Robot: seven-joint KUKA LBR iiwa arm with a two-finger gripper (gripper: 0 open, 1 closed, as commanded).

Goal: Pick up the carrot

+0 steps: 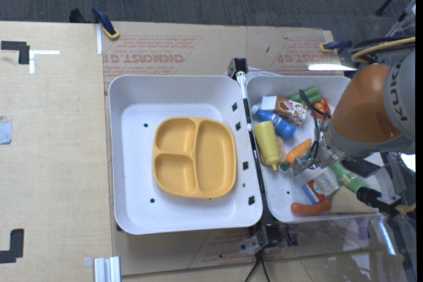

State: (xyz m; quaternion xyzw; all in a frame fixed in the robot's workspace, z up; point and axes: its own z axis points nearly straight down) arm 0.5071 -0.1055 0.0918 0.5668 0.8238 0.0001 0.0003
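I've got the gripper (316, 156) down in the right bin (284, 208), just beside the carrot (299, 149) lying mid-bin by the yellow bottle (267, 142) — approach step, I judge. Claw state I can't tell. Next: centre over carrot, close.

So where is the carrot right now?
The carrot lies in the right bin, just right of the yellow bottle, with the gripper right beside it.

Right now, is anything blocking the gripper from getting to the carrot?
Nothing visible stands between them. The gripper hangs right beside the carrot in the right bin. The yellow bottle lies close on the carrot's far side, crowding it but not blocking the approach.
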